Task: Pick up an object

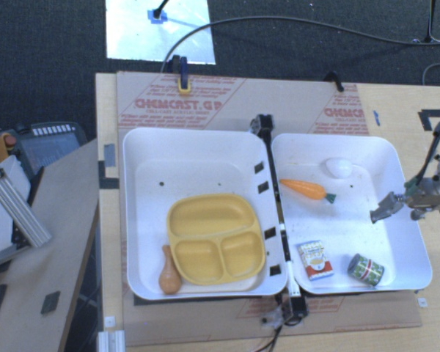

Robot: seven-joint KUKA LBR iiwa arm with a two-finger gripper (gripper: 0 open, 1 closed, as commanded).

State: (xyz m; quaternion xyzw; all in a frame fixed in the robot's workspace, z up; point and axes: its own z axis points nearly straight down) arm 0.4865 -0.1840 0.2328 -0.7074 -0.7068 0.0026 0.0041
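The right bin [396, 160] holds an orange carrot [303, 188] near its left wall, a white egg-shaped object [338, 167] at the back, a small red and white carton [314, 259] at the front and a green can [365, 268] lying at the front right. My gripper [383, 211] hangs over the right side of this bin, right of the carrot and above the can, with nothing seen in it. The grey wrist [431, 193] enters from the right edge.
The left bin [143, 167] holds a yellow divided plate [214, 237] and a tan pear-shaped object [169, 271] at its front left. A black-clipped divider [271, 196] runs where the bins meet. Cables cross the dark floor behind the bench.
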